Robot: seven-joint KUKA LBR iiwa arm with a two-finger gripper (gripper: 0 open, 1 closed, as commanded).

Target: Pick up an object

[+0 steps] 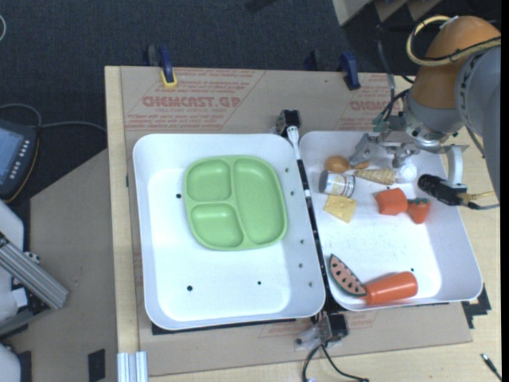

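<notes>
**Inspector:** Report the right bin (457, 249) first. What objects are available to pick?

**Assistant:** Seven items noted. Along the far part: a small orange-tan ball (337, 164), a short jar (339, 184) lying on its side with a dark lid end, and a tan cone (375, 176) lying flat, pointing toward the arm. Just nearer the camera than the jar lies a pale yellow wedge (341, 208). To the right sit an orange block (390, 201) and a smaller red piece (418, 209), nearly touching. At the near edge, a watermelon slice (347, 275) lies against an orange cylinder (391, 287).

**Inspector:** Gripper position and condition?

**Assistant:** The gripper (387, 151) is low over the far part of the right bin, above the cone and beside the ball. Whether its fingers are apart or closed cannot be determined; metal parts and cabling obscure them. Nothing is visibly held.

**Inspector:** Clearances?

**Assistant:** The far cluster is crowded: ball, jar, cone and wedge lie close together, near the wall shared with the left bin (151, 213). The middle of the right bin's floor, between the block and the cylinder, is open white surface. The slice and cylinder sit close to the near rim.

**Inspector:** Left bin?

**Assistant:** One green divided plate (235, 202), three compartments, toward the far half. Bare floor surrounds it, widest on the near side.
</notes>
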